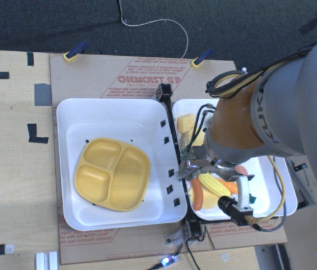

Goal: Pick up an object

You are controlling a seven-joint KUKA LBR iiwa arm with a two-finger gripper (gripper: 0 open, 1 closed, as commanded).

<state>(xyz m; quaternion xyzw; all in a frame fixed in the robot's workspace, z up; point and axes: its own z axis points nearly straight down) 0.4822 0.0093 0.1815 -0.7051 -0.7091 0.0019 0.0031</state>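
Wooden bench point(12, 167) bore two bins. We saw gripper point(211, 176) low in right white bin point(279, 207), directly over yellow plastic corn cob point(214, 184), its long axis slanting down-right; grip state we could not tell.

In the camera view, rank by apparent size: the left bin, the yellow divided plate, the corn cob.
1. Left bin
2. Yellow divided plate
3. Corn cob, though the arm partly covers it, so its full extent is unsure.

Robotics lab test bench. A cardboard sheet point(147, 80) is clamped point(75, 50) to the wooden benchtop point(12, 151). A loose cable point(158, 24) crosses dark carpet point(45, 10)
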